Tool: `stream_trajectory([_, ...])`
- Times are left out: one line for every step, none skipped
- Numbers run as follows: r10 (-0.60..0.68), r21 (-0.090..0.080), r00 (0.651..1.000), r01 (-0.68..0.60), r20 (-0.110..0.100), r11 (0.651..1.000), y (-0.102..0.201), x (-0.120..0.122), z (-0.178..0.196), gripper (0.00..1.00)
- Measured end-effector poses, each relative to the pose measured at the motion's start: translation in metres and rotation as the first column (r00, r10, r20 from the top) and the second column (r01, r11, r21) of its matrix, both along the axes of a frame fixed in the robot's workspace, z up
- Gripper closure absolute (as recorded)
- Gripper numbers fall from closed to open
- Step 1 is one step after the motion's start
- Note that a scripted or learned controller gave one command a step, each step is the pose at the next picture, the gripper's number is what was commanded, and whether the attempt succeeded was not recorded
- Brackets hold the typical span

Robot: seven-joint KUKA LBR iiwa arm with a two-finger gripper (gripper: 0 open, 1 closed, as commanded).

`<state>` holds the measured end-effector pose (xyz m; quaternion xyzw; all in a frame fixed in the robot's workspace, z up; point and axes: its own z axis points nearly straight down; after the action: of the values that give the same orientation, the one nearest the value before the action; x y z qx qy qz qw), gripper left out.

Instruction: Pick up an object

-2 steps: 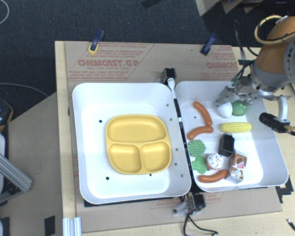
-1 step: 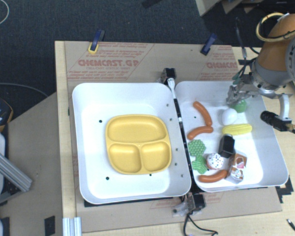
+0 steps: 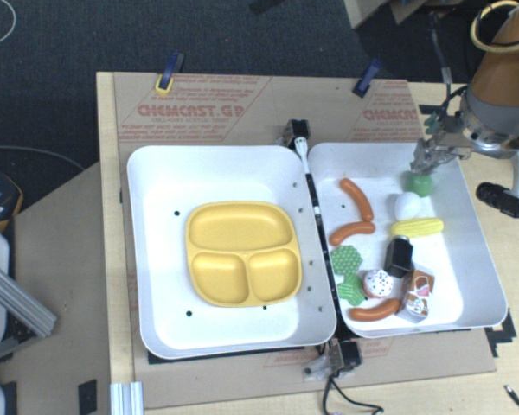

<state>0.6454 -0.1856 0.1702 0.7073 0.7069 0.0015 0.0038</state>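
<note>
My gripper (image 3: pixel 430 156) hangs over the far right corner of the right bin (image 3: pixel 476 258), just above a small green object (image 3: pixel 419 183). The green object lies on the bin floor below it, and whether the two touch is unclear. Close by lie a white ball (image 3: pixel 407 205) and a yellow corn cob (image 3: pixel 418 227). Two sausages (image 3: pixel 357 197) (image 3: pixel 353 230) lie further left. A black block (image 3: pixel 400 256), green leafy pieces (image 3: pixel 346 259), a spotted white piece (image 3: pixel 379 282), a third sausage (image 3: pixel 374 311) and a brown and white piece (image 3: pixel 419 294) fill the near part.
The left bin (image 3: pixel 156 232) holds a yellow divided plate (image 3: pixel 242 253). A black divider rail (image 3: pixel 311 206) runs between the bins. The arm's grey and orange wrist (image 3: pixel 500 76) stands over the bench's far right edge. Clamps (image 3: pixel 166 74) (image 3: pixel 366 78) sit at the back.
</note>
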Motion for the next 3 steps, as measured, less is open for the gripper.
stream_trajectory([0.001, 0.0, 1.0, -0.001, 0.0, 1.0, 0.0, 0.001, 0.054, 1.0])
stream_trajectory([0.004, 0.005, 1.0, -0.004, -0.011, 1.0, 0.041, -0.033, 0.058, 1.0])
stream_trajectory([0.003, 0.006, 1.0, -0.003, -0.013, 1.0, 0.072, -0.072, 0.047, 1.0])
